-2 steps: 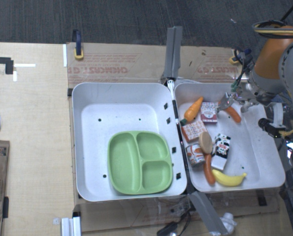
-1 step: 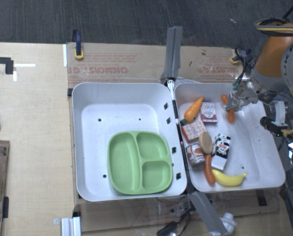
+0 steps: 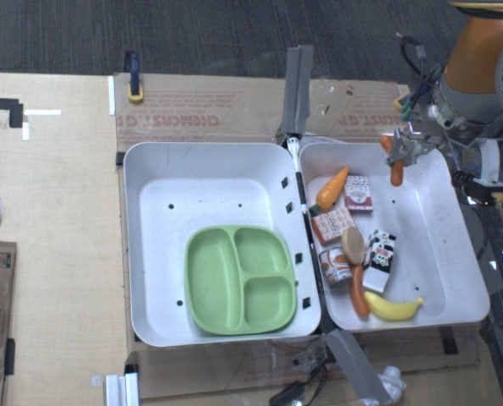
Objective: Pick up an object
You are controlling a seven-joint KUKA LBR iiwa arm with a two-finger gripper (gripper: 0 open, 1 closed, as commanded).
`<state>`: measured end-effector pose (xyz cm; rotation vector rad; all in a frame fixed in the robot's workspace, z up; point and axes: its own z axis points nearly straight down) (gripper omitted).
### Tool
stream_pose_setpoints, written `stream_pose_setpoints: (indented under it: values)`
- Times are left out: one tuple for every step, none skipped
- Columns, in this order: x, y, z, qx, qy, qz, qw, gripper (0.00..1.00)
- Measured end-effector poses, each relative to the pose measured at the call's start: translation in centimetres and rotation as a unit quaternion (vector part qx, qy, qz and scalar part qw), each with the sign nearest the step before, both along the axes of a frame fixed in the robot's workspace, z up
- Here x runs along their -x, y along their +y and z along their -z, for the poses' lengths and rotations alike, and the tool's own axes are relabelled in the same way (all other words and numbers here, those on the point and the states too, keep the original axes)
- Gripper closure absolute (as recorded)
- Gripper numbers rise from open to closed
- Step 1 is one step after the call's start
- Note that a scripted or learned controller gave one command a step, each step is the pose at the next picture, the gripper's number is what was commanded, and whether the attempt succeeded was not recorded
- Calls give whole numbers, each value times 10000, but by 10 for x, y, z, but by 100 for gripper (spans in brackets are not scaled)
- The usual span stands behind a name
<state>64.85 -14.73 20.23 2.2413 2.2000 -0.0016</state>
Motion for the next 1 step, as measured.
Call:
stream_pose_setpoints:
  values:
    - [-7, 11, 7, 1, 4, 596, 9982, 100]
